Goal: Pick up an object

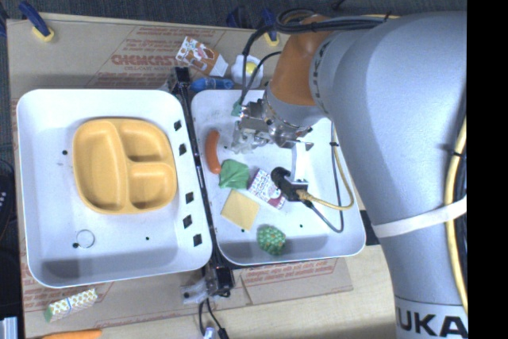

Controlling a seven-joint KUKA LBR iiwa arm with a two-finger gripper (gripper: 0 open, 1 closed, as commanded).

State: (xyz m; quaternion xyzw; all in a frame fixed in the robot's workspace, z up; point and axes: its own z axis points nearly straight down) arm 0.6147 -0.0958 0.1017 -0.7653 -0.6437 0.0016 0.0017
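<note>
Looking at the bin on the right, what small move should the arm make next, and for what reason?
Probably lower straight down a little. The gripper sits over the upper part of the right bin, beside the orange sausage-like piece and above the green piece, with nothing seen between its fingers. The sausage lies close to the bin's left wall, so a slight shift toward it may be needed first.

Cardboard-covered bench [143, 63], two white bins [36, 171], snack packet [194, 53]

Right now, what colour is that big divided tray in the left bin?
The divided plastic tray is yellow, seen clearly in the overhead camera view.
</note>
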